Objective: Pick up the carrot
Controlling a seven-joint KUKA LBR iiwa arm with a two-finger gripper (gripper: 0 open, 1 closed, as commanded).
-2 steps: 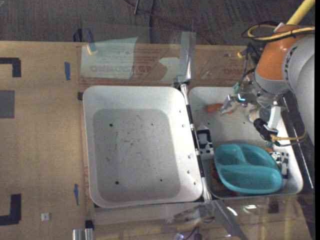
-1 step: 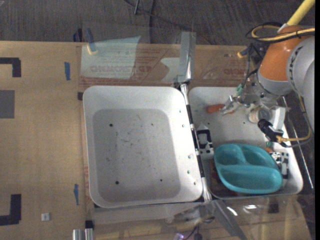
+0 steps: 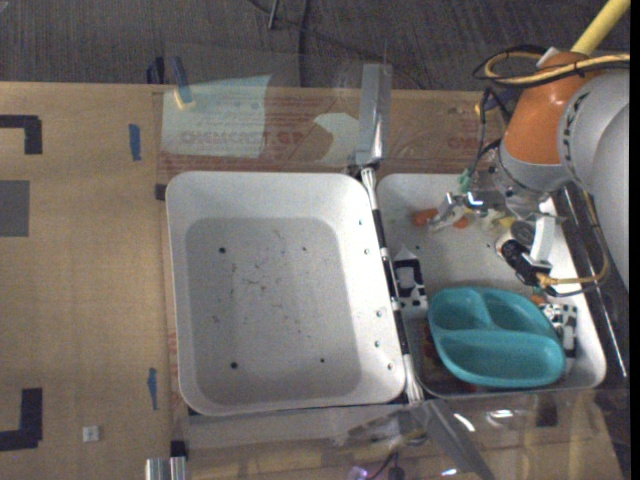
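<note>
Down in the right bin (image 3: pixel 590 363), the gripper (image 3: pixel 452 211) sits at the carrot (image 3: pixel 430 215). Whether it has a grasp, I cannot tell. Centre over the carrot before lifting.

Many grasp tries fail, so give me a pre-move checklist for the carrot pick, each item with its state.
1. Small orange carrot located, in the right white bin near its far edge: ok.
2. Hand close beside the carrot: ok.
3. Carrot between the hand's tips: cannot tell, too small and blurred.
4. Carrot lifted off the bin floor: cannot tell.
5. Teal divided plastic plate apart from the carrot, nearer the camera: ok.
6. Black cable hanging by the wrist, away from the carrot: ok.
</note>
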